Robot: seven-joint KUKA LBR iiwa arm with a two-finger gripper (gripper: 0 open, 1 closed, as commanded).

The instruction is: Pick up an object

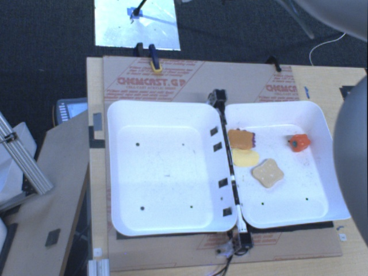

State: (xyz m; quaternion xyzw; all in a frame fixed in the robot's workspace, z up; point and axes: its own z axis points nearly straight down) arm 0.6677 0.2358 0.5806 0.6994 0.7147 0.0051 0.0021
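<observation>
in the right bin (322, 125), a tan toast-shaped piece (268, 172) is seen nearest, set diagonally. just beyond it a flat yellow piece (245, 158) lies, touched by an orange block (241, 139). a red-orange item (298, 142) sits apart. the end effector's state cannot be told.

This is a robotics lab or test cell. A plywood bench (190, 73) carries two shallow white bins (161, 171) clipped side by side on a cardboard sheet printed "CHEMCAST GP" (150, 81), held by a clamp (154, 59) at the bench's far edge. Dark carpet (46, 33) surrounds it, with a metal plate (137, 16) beyond, an aluminium extrusion bar (23, 157) at the left, and loose cables (322, 48).
</observation>
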